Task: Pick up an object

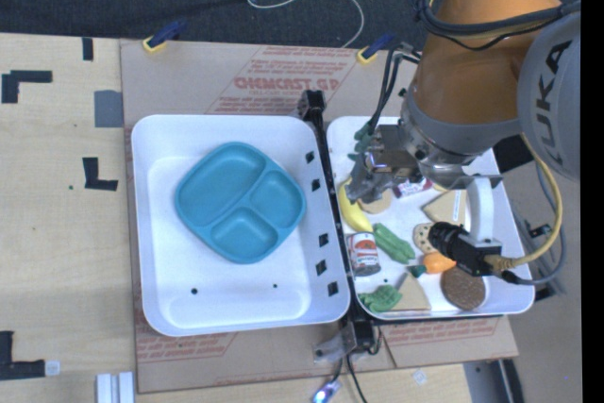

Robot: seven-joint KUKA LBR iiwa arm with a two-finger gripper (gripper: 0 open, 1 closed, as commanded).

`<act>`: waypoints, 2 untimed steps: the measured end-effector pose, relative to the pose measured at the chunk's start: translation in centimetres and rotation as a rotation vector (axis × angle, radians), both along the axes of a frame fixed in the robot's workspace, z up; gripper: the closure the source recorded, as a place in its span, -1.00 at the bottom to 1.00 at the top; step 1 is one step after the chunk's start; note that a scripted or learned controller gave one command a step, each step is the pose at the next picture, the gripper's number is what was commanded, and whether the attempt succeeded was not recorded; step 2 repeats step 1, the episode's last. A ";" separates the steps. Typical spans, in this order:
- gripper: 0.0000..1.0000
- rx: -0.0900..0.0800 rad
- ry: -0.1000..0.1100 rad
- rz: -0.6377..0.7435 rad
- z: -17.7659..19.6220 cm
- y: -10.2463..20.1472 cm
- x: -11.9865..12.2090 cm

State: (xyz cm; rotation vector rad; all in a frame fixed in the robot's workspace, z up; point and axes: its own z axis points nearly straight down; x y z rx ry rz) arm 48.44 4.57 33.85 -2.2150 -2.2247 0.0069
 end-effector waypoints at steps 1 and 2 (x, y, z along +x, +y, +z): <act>1.00 0.001 -0.005 0.003 6.4 3.9 0.1; 1.00 0.001 -0.005 0.003 6.4 3.9 0.1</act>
